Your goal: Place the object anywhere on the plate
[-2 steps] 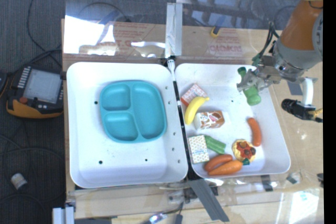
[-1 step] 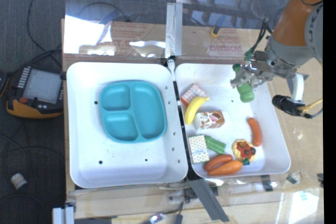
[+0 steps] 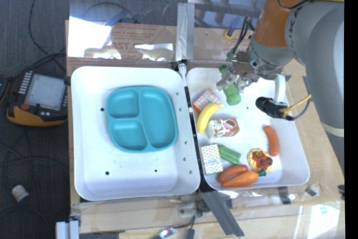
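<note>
The arm reaches in from the right, and its gripper (image 3: pixel 232 87) hangs over the upper left part of the right bin (image 3: pixel 291 168). A small green object (image 3: pixel 233 99) sits directly below the fingers (image 3: pixel 226 85), but whether they are closed on it or merely above it cannot be told from this angle. The teal plate (image 3: pixel 141 118), divided into three compartments, lies in the left bin (image 3: pixel 89 176). In the right bin, a banana (image 3: pixel 206 115) rests just beside a small printed carton (image 3: pixel 224 127). Nearer the front edge lie a green pepper (image 3: pixel 229 154), two carrots (image 3: pixel 239 175), a sausage (image 3: pixel 272 140) and a pizza slice (image 3: pixel 260 160).
</note>
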Available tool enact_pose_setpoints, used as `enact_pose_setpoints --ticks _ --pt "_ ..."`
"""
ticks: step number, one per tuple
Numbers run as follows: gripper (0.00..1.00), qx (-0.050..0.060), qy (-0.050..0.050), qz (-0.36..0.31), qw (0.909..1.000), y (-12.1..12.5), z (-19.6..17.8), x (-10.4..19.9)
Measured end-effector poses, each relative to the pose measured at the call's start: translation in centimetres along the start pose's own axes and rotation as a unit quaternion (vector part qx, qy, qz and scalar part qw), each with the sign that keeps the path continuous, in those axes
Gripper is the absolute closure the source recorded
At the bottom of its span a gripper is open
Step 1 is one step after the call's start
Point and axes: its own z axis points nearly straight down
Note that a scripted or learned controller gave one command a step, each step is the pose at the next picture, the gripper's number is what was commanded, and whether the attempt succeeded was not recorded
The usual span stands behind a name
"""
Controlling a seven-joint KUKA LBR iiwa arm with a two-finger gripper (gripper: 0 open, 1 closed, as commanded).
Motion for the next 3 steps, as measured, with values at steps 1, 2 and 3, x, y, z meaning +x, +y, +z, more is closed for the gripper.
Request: enact_pose_setpoints --ticks 1,2,3 --pt "1.00 0.000 0.001 0.015 0.9999 -3.6 0.0 6.4" --pt "1.00 0.001 0.000 0.064 0.9979 -4.1 0.0 14.3" --pt "0.00 0.000 0.000 0.064 0.9979 -4.1 0.0 14.3"
